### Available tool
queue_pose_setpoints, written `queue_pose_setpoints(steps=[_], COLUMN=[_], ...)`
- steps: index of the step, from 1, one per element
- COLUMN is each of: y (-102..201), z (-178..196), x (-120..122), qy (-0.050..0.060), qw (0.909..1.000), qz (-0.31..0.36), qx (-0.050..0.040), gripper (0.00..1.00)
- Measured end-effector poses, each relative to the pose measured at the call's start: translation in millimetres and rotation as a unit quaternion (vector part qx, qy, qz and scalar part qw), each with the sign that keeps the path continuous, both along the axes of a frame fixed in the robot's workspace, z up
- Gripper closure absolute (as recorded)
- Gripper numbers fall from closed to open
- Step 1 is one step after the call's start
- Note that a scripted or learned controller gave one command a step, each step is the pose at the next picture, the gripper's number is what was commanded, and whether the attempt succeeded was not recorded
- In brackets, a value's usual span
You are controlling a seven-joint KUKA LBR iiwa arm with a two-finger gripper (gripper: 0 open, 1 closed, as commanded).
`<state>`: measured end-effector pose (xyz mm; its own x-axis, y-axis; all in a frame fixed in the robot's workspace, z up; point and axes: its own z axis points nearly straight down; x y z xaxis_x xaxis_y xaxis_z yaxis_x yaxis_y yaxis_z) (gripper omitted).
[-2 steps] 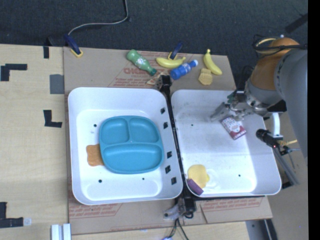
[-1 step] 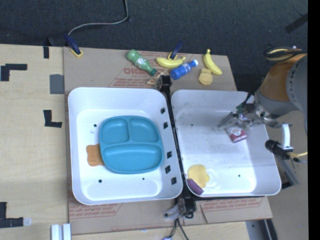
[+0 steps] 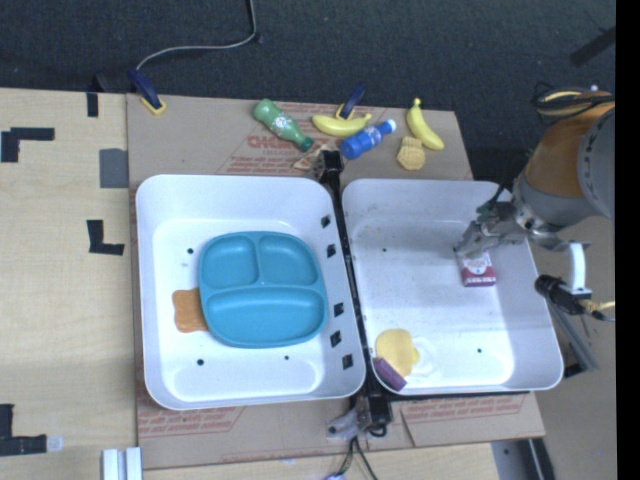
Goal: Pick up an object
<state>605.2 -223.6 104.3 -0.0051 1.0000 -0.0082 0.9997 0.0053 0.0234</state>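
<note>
Since the small packet (image 3: 479, 273) lies flat on the floor of the right bin (image 3: 520, 368), toward its right wall and directly under the gripper (image 3: 478, 244), it looks the likeliest thing to lift — white with a red label, probably light and thin, perhaps a little crushable, so a pinch across its short sides seems best. Whether the gripper is apart or together I cannot tell; its tip sits just above or on the packet's far edge, and nothing shows the packet held. The right wall is near, leaving little room on that side, while the bin floor to the left is bare and open for a sideways move. At the near left corner rest a yellow lump (image 3: 396, 348) and a purple piece (image 3: 388, 372), well apart from the packet. The left bin (image 3: 160, 368) holds a blue tray (image 3: 262, 289) — lying over an orange bit (image 3: 186, 311).
</note>
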Motion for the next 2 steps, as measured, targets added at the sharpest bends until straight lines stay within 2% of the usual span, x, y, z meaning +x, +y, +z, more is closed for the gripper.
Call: queue_pose_setpoints(steps=[1, 2], y=[0, 1], z=[0, -11], x=[0, -29], qy=[0.0, -0.001], qw=[1.0, 1.0], qz=[0.0, 0.0], qx=[-0.0001, 0.0012], gripper=[0.0, 0.0])
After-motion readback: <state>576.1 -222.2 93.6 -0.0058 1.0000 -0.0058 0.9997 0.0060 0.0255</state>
